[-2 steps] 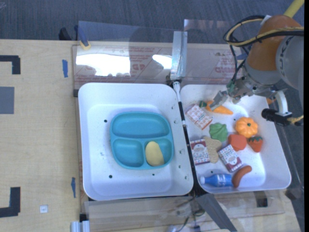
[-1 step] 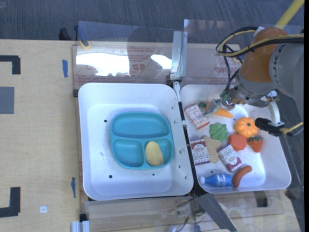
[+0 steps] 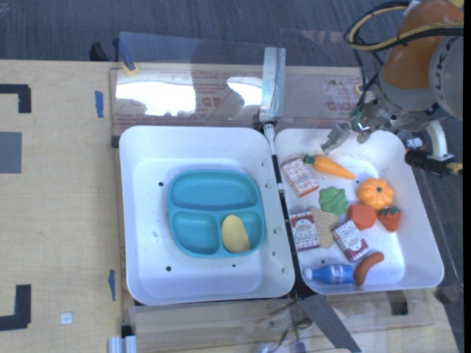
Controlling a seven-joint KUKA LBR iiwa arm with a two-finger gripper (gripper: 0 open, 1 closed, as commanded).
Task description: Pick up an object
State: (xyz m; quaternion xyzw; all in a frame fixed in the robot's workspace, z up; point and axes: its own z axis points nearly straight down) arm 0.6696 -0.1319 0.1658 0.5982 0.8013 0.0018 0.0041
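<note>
So the gripper [image 3: 346, 133] is hanging over the far left part of the right bin [image 3: 423, 267], fingers spread a little with nothing between them; it's not touching any of the toys. Closest to it, just near and right of the tips, is the orange carrot [image 3: 335, 168] with its green top pointing left; left of that sits a small red-and-white packet [image 3: 299, 177], print too tiny to read. Further right there's a little pumpkin [image 3: 376, 193]; below it a red tomato [image 3: 362, 216] and a strawberry [image 3: 391, 218] side by side; a green leafy piece [image 3: 333, 200] sits left of those. Near side has two more red-and-white packets [image 3: 303, 230], a tan biscuit shape [image 3: 322, 226], a sausage [image 3: 368, 268] and a blue bottle [image 3: 331, 274], labels unreadable. The left bin [image 3: 140, 197] holds a blue divided tray [image 3: 191, 197] with a yellow lemon-ish thing [image 3: 235, 234] in its near right compartment.
</note>
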